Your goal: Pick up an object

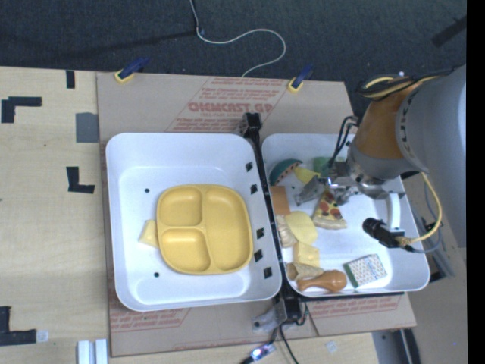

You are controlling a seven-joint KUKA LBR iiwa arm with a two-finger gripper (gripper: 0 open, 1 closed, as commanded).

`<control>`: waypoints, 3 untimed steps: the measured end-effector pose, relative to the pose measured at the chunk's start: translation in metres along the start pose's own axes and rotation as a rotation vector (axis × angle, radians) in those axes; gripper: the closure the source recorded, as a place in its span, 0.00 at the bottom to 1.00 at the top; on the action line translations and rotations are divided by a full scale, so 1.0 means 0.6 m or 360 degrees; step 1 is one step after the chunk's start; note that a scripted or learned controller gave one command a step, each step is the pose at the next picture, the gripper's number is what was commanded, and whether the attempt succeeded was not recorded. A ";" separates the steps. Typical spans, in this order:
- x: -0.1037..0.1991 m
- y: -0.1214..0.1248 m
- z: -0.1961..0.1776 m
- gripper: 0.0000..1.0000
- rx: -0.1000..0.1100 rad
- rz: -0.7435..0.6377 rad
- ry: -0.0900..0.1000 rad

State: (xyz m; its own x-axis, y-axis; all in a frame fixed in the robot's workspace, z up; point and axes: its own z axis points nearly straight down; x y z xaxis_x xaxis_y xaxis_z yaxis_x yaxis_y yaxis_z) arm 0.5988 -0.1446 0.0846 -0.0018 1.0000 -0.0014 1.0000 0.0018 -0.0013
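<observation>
Pizza slice (330, 215): toy wedge, lying flat in the right bin (409, 279), upper middle, directly under the gripper (324, 190). Judged the likeliest target, being nearest the fingers.

Gripper: lowered into the right bin, grey fingers angled down-left, tips just above or touching the slice's upper edge. Finger opening not resolvable; nothing visibly held between the fingers.

Close neighbours: yellow piece (306, 174) and green piece (323, 164) just above the gripper; green-and-red piece (285, 168) near the divider; orange block (280, 200) against the left wall.

Lower clutter: pale yellow chip (299, 224) beside the slice; tan cracker (307, 255) below it; drumstick (324, 281) near the front wall; patterned packet (364, 270) at front right.

Left bin (121, 203): 1 yellow tray (204, 228) with 3 compartments, a pale chip (147, 235) tucked at its left edge. Well apart from the arm.

Arm (390, 131): grey with orange band, entering from the right, cable (428, 218) looping beside the wrist.

Risks, as judgement: flat slice offering little height to pinch, so fingers may close above it or slide off its edge; tips landing on the yellow piece or chip instead, giving a 2-object or glancing grasp; crowded items nudged aside on descent; cable loop snagging the bin's right wall during lift.
</observation>
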 end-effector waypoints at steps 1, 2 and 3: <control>0.000 0.001 -0.017 1.00 -0.0002 0.0000 0.0000; 0.014 0.014 -0.108 1.00 -0.0008 -0.0001 0.0002; 0.031 0.017 -0.204 1.00 -0.0009 -0.0002 0.0002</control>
State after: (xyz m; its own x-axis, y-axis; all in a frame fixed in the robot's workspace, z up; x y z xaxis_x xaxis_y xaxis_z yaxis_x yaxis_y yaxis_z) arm 0.6088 -0.1259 0.2068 -0.0032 1.0000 -0.0001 1.0000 0.0032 0.0042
